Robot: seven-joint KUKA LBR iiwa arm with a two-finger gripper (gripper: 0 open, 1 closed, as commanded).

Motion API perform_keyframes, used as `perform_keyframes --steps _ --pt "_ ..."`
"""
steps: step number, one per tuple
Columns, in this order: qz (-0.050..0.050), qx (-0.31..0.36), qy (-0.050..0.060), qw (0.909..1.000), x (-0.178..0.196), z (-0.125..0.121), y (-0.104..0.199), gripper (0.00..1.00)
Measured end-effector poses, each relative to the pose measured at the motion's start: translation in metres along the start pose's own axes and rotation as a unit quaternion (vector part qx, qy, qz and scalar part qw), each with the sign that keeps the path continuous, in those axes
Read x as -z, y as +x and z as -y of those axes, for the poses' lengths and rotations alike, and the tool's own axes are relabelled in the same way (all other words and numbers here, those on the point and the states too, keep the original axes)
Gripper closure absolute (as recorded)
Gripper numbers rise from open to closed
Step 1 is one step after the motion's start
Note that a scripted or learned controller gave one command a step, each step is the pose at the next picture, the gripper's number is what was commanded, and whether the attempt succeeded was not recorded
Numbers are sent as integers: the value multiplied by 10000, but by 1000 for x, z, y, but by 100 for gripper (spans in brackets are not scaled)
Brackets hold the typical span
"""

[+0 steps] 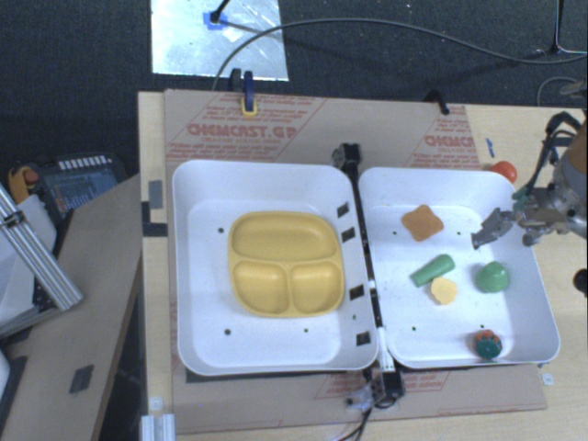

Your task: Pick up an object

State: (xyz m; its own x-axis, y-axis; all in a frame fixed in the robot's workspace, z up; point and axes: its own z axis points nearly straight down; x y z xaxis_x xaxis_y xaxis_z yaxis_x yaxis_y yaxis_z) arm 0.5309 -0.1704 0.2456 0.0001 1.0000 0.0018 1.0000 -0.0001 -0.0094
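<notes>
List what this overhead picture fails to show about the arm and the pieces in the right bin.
- Arm: cut off by the camera view's right edge.
- Gripper: too small and blurred to judge its state.
- Multicoloured ball: pattern too small to read.
- Yellow piece: touching the green cylinder or just beside it, unclear.
</notes>
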Motion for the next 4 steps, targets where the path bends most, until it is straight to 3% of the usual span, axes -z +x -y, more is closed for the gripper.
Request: perform_keyframes --steps 1,4 --pt "11 15 -52 10000 6 -2 0 0" --pt "0 5 -30 10000 -138 3 11 0"
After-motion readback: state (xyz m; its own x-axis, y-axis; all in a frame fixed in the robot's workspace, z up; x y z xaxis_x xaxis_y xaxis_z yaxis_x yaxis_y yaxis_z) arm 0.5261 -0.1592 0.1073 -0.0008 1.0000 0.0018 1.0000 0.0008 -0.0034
